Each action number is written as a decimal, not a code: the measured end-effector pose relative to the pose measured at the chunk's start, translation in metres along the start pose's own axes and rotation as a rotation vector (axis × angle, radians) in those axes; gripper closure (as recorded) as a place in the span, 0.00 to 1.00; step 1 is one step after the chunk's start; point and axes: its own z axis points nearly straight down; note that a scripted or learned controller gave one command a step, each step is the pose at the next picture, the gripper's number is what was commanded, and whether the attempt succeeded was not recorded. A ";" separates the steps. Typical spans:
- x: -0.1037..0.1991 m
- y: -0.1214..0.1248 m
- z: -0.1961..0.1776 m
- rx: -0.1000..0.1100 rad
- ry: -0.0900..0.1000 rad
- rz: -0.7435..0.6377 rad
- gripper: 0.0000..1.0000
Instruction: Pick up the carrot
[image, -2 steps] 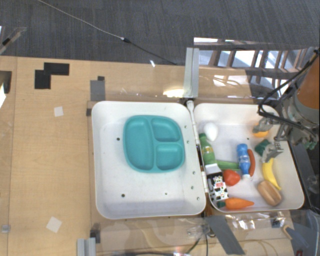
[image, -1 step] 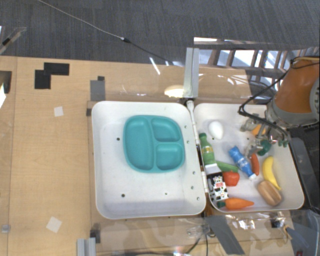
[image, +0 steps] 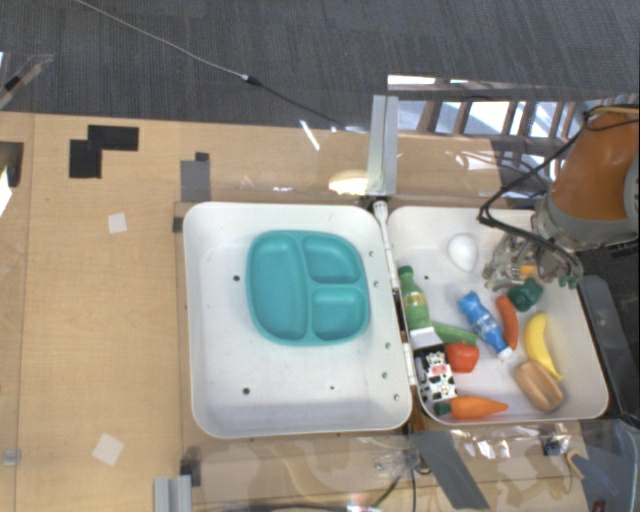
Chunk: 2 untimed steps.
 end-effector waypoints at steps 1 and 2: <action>0.009 0.010 -0.042 0.001 0.013 0.341 1.00; 0.030 0.020 -0.063 0.003 0.016 0.500 1.00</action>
